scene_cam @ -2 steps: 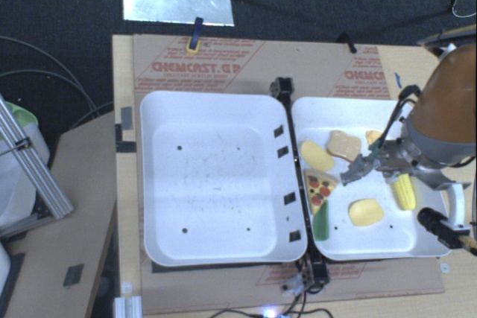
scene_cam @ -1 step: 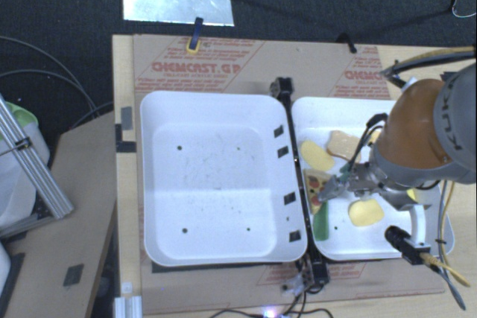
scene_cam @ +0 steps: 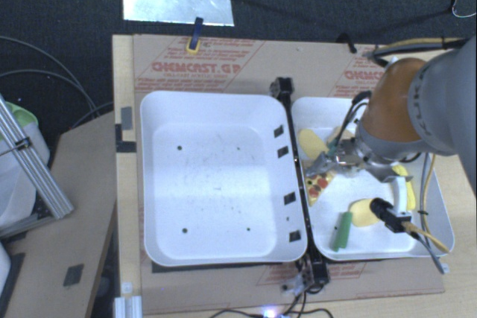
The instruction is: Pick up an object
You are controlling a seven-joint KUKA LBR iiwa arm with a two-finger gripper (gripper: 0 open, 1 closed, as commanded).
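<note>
**Gripper low in the right bin; pick not yet proven**

You have the gripper (scene_cam: 332, 159) down inside the right bin (scene_cam: 320, 112), close to its left wall, with the grey arm (scene_cam: 447, 100) arching over it from the right. You cannot tell from this view whether it is clenched or released, so I would not count anything as held.

The candidates lie around it: a yellow object (scene_cam: 311, 139) just beside it on the far side; a small red-and-yellow item (scene_cam: 316, 188) just beside it on the near side; a green cylinder (scene_cam: 342, 230) and a rounded yellow piece (scene_cam: 361, 213) nearer the front rim, close together.

By my reading the approach is made; the grasp and the lift are left; treat the pick as unproven until something rises clear of the bin floor.
</note>
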